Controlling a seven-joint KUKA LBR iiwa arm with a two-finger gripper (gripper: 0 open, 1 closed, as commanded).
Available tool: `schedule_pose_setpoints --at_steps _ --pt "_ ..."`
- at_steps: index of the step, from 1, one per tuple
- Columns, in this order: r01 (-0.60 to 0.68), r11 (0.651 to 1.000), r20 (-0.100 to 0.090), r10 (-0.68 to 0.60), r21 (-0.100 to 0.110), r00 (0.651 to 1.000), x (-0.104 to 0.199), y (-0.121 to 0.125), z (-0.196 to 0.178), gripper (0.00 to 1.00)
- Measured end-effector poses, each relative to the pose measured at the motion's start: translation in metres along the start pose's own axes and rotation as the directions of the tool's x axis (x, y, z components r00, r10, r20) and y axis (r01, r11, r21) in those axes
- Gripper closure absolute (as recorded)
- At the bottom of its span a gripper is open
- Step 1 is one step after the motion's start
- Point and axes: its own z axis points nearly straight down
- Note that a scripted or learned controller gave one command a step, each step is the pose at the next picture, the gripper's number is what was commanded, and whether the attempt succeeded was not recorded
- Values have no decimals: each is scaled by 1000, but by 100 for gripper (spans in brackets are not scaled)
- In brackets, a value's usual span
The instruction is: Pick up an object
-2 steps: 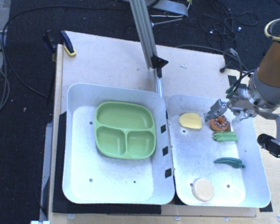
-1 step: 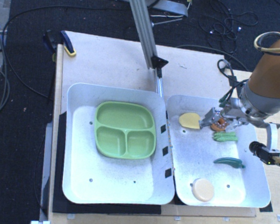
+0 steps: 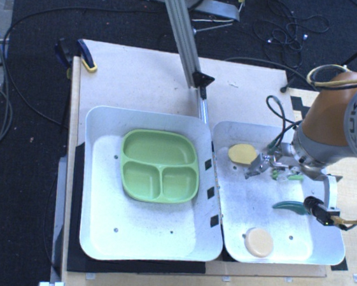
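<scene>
Nearest you, 1 round beige disc (image 3: 259,242) lies at the right bin's (image 3: 319,254) front edge. You also have 1 yellow oval piece (image 3: 242,154) and 1 teal curved piece (image 3: 292,207), long axis running left-right. Your gripper (image 3: 260,167) hovers beside the yellow piece, grasping nothing. 1 green divided plate (image 3: 160,166) sits in the left bin (image 3: 92,225).

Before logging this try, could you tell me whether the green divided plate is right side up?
Right side up: the green divided plate shows its three compartments facing upward, lying flat in the left bin.
</scene>
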Motion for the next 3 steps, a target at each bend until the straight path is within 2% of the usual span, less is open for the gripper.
schedule_pose_setpoints --at_steps 1,2,3 --pt "1 1000 0 -1 -2 1000 0 0 53 0" --pt "0 1000 1 0 -5 1000 0 1 40 100" --pt "4 1000 1 -4 -7 1000 10 -2 -16 100"
